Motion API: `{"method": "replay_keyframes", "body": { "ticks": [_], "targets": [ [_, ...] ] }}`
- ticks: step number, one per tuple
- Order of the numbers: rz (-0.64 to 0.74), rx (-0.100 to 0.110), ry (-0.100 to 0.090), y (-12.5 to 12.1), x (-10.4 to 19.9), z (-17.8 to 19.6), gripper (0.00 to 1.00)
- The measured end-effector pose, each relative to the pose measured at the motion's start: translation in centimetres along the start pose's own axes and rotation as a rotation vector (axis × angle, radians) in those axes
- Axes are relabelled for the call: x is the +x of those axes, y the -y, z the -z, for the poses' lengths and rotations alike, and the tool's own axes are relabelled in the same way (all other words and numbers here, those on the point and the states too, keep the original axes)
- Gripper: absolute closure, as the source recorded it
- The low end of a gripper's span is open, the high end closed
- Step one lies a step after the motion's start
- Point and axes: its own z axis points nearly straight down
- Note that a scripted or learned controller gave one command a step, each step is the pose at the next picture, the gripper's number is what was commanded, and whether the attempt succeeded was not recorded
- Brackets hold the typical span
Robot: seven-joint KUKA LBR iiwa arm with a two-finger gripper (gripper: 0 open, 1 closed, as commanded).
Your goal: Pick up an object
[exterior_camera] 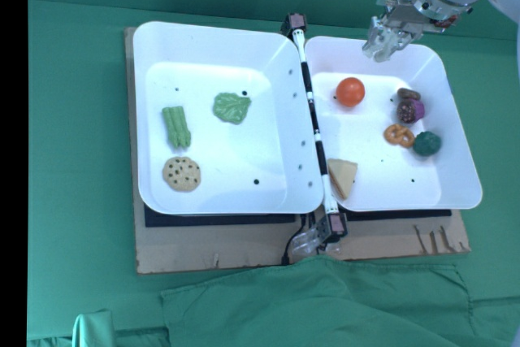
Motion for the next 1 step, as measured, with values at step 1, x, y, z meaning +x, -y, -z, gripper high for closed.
{"method": "replay_keyframes", "body": {
  "ticks": [1],
  "targets": [
    [0.0,0.001,0.001,-0.89,0.06,0.17,1.0]
  ]
}}
